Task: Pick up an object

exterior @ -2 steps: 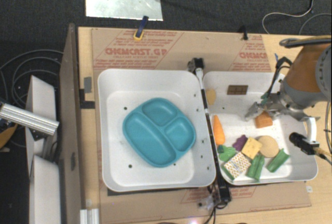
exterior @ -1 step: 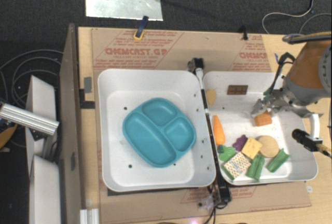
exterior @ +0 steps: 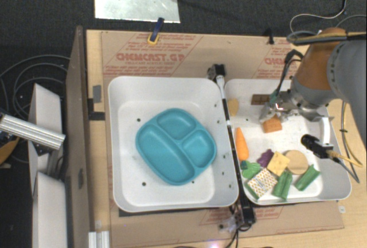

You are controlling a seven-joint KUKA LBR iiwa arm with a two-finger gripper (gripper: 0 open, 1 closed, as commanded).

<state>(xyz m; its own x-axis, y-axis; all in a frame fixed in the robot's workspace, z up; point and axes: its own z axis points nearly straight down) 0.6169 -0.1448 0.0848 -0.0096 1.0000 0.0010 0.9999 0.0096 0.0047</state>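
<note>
The small orange block of toy food (exterior: 272, 125) lies in the right white bin (exterior: 338, 183), near its far edge, just beneath the gripper (exterior: 279, 108); whether the pincer is released or clenched I cannot tell. A closing grasp could misalign and nudge the block away.

text: "CHEMCAST GP" | colour: red, repeated | on: brown protective sheet (exterior: 172, 51) under the bins

tray (exterior: 175, 146) in left bin (exterior: 123, 126), food pieces (exterior: 275, 169) in right bin (exterior: 338, 183)
</note>
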